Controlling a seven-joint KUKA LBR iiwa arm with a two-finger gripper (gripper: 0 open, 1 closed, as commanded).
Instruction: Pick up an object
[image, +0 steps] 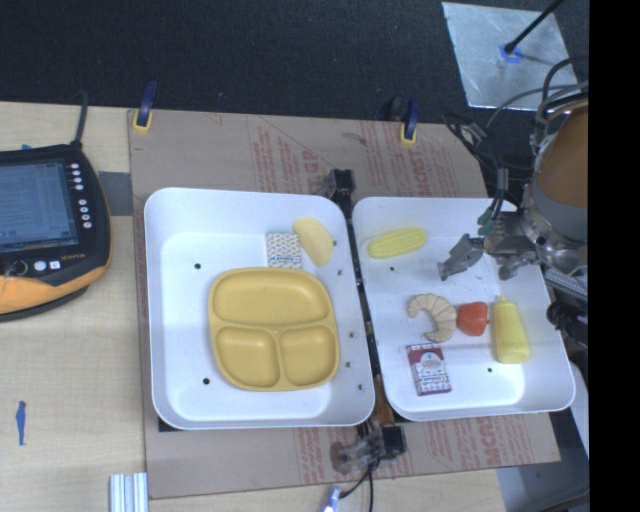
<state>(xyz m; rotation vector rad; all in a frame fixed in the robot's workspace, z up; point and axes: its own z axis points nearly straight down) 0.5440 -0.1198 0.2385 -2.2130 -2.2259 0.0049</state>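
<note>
The right bin (530, 395) holds a yellow corn cob (397, 242), a croissant (434, 314), a red tomato-like piece (472, 318), a yellow squeeze bottle (510, 330) and a small red box (429, 368). My gripper (487, 262) hangs over the upper right part of this bin. It is open, fingers spread, with nothing between them. It sits just above the red piece and the bottle, to the right of the corn cob. In the left bin (170, 300) lie a yellow divided plate (272, 328), a pale yellow fruit (314, 240) and a small patterned packet (284, 250).
A teach pendant (45, 225) with an orange base lies on the bench at the far left. Both bins rest on a cardboard sheet (250, 150) clamped at the back edge. Cables and the arm's body (560, 170) crowd the right bin's upper right corner.
</note>
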